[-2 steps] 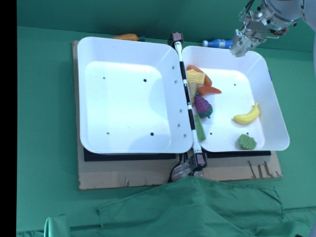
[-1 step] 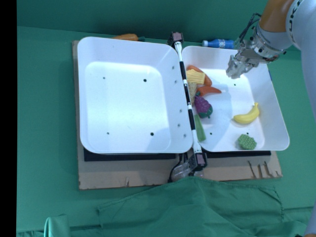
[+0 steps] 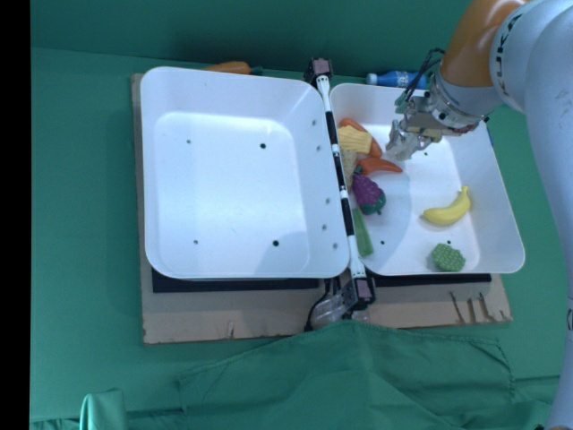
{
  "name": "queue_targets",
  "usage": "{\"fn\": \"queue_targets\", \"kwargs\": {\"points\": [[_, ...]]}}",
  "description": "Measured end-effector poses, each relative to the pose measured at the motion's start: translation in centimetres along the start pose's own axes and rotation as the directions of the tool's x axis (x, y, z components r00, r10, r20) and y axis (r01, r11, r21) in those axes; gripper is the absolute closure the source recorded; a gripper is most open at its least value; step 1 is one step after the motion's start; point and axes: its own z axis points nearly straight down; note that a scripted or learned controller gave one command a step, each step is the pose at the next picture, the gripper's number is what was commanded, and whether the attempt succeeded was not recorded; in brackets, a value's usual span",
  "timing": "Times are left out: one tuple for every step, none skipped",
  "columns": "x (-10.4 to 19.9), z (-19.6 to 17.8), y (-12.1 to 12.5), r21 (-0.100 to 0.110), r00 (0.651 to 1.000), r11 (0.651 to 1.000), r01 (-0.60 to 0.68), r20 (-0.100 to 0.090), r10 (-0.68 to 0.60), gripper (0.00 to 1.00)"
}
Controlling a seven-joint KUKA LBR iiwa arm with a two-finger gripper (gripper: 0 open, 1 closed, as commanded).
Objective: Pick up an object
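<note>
Overhead view. The gripper (image 3: 400, 148) hangs over the far left part of the right bin (image 3: 501, 240); whether it is open or holding anything cannot be told. Just below it lies an orange carrot (image 3: 380, 164). A banana (image 3: 448, 209) rests right of centre, well apart.

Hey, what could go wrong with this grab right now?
The gripper hangs over a tight cluster by the divider: carrot, grapes, a yellow toy. It may pinch two at once or knock one aside. The pile hugs the right bin's wall, so a finger might strike it.
</note>
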Motion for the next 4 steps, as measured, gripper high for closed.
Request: {"fn": "queue_targets", "kwargs": {"points": [[0.0,-1.0,0.0,-0.002,1.0,1.0,-0.003,0.001,0.003,1.0],[0.6,0.6,-4.1,-0.012,1.0,1.0,-0.002,0.002,0.002,1.0],[-0.2,-4.1,-3.5,0.0,1.0,1.0,0.001,-0.001,-0.001,1.0],[-6.2,1.1,0.6,0.0,1.0,1.0,-0.002,-0.001,0.002,1.0]]}}
